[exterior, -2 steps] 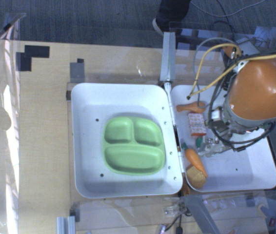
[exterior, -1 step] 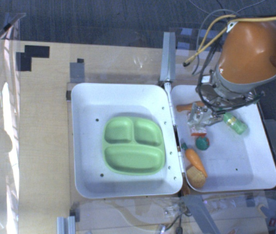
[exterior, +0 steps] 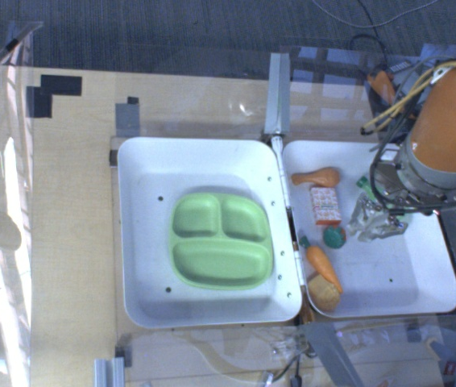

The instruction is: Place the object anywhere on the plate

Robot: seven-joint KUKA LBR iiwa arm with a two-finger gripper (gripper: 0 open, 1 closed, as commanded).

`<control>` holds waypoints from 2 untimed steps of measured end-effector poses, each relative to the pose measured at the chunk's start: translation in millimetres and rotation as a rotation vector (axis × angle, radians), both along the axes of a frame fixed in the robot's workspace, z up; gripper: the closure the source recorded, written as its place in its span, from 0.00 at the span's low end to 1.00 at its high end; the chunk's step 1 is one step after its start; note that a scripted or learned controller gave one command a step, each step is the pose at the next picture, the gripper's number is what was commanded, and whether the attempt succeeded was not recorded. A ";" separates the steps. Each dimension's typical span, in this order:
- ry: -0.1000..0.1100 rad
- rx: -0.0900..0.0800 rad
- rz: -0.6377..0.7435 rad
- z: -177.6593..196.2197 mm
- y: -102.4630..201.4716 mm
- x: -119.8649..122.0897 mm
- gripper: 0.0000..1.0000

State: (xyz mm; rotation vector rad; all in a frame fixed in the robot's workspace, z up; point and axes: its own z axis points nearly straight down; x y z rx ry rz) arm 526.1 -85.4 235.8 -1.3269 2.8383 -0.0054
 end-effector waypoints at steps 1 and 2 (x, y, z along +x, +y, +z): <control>-0.003 -0.001 0.254 27.3 58.8 -28.6 1.00; -0.002 0.000 0.280 16.8 75.6 35.4 1.00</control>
